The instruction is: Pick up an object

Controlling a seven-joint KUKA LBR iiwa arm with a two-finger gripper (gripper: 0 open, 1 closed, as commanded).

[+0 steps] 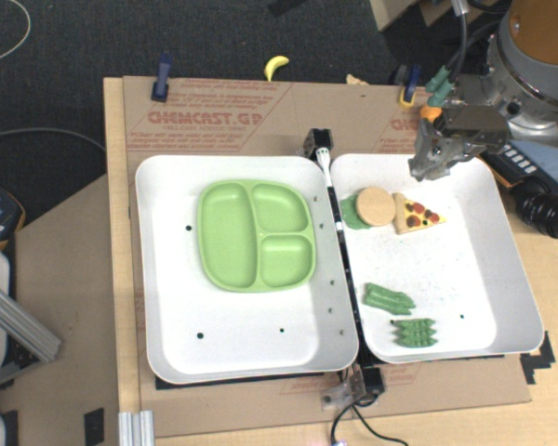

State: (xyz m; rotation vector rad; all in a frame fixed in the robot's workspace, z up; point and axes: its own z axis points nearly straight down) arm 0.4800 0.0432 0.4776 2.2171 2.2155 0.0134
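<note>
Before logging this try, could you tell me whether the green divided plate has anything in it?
Empty: all three compartments of the green divided plate show bare green.

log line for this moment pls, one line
gripper: over right bin's far edge, nothing seen held | right bin: cookie, pizza slice, two green vegetables | left bin: green divided plate

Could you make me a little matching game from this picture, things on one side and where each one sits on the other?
Things:
1. green divided plate
2. pizza slice toy
3. green bean pods
4. yellow banana

Places:
A. right bin, near front edge
B. outside the bins, beyond the board
C. left bin, middle
D. right bin, beside the round cookie

Pairs: 1-C, 2-D, 3-A, 4-B
</note>
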